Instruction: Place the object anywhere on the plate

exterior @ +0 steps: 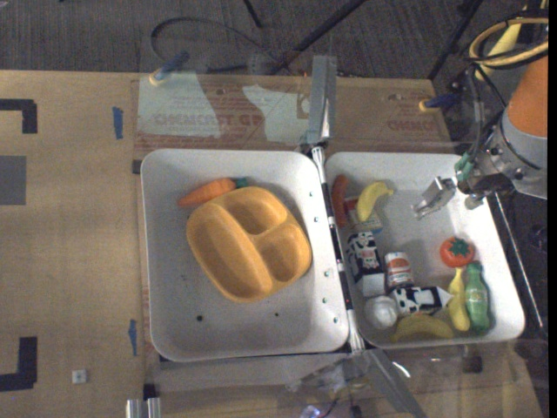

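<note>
Yellow divided plate sits in left bin, toy carrot touching its upper rim. Hand hovers over right bin, fingers slightly parted, holding nothing. Beneath and beside: banana, tomato, can, green bottle, cow-print cartons crowded together.

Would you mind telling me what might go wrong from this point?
The gripper hangs over bare floor of the right bin, so closing here would likely catch nothing. The toys crowd the bin's left and bottom edges, so a grab may nudge neighbours. The carrot touches the plate rim and could be knocked.
</note>
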`<state>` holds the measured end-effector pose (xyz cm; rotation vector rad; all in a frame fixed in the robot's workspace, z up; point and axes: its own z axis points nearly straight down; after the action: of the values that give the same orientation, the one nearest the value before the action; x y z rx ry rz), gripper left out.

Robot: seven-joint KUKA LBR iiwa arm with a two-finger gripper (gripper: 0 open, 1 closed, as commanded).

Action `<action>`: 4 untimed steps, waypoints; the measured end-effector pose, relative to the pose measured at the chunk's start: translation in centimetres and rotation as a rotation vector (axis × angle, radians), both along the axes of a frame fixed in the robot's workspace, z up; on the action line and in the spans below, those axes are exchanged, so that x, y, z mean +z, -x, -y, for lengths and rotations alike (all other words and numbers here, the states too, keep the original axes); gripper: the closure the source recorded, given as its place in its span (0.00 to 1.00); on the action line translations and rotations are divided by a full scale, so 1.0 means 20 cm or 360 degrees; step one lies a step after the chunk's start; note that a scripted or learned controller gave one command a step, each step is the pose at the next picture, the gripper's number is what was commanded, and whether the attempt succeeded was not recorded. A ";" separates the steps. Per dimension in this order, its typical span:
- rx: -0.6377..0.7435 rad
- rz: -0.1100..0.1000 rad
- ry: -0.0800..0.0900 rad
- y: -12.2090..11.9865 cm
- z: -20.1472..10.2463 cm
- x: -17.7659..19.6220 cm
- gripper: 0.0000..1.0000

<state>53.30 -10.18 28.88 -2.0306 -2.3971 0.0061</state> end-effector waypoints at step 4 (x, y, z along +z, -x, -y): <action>0.0386 0.0006 -0.0003 -0.39 0.19 -0.38 1.00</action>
<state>61.20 -14.05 21.26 -1.7270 -2.6269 0.0005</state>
